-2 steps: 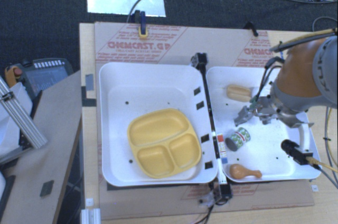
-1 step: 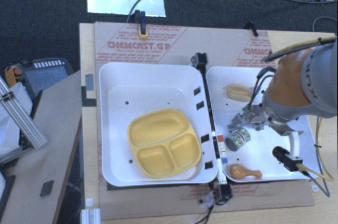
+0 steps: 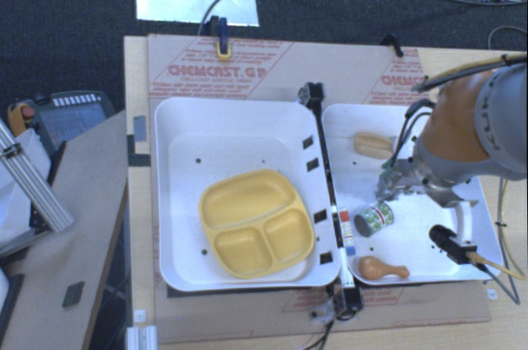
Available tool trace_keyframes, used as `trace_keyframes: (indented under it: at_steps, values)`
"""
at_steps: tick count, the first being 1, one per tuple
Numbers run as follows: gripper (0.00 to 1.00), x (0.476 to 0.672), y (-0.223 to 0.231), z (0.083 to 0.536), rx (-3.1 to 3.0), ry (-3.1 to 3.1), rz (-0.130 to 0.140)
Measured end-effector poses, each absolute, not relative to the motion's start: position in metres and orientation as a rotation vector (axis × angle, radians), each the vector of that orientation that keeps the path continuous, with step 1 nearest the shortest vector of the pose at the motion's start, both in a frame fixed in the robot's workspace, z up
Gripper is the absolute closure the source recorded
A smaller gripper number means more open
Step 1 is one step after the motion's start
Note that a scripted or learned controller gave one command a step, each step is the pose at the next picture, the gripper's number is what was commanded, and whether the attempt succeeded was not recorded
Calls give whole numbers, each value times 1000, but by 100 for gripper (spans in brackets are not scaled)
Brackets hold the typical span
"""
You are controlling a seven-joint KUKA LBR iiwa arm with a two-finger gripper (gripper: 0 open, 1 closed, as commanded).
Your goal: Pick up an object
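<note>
While lowered into the right bin [image 3: 346, 125], hung from the grey, orange-banded arm [image 3: 495, 125]: the tool [image 3: 394, 179], near the middle of that bin. Open or closed: could not be told from this angle.

Noted just beside the tool, on its side toward the near rim and a little toward the divider: a small can [image 3: 375, 219] with a green-and-white label, lying tilted on the bin floor. Touching the tool or just clear of it: could not be told.

Noted on the tool's opposite side, near it and toward the far rim: a pale tan, roll-shaped piece [image 3: 373, 145].

Noted farther from the tool than the can, by the near rim: an orange-tan, pear-shaped piece [image 3: 379, 267].

Noted well apart from the tool, across the divider in the left bin [image 3: 190, 134]: a yellow three-compartment tray [image 3: 256, 220], lying flat.

Seen beneath both bins: the tabletop [image 3: 134, 76].
</note>
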State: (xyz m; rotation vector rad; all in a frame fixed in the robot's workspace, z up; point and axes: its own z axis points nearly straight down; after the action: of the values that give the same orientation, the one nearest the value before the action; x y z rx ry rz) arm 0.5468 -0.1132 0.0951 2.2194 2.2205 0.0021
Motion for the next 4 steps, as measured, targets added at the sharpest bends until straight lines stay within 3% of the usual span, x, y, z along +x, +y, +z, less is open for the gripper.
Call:
trace_keyframes:
  at_steps: [2, 3, 4]
  values:
    - [100, 566, -125, 211, 2212, 2220, 6]
    - [100, 567, -125, 229, 2215, 2224, 3]
    - [100, 578, -66, 231, 2209, 2233, 5]
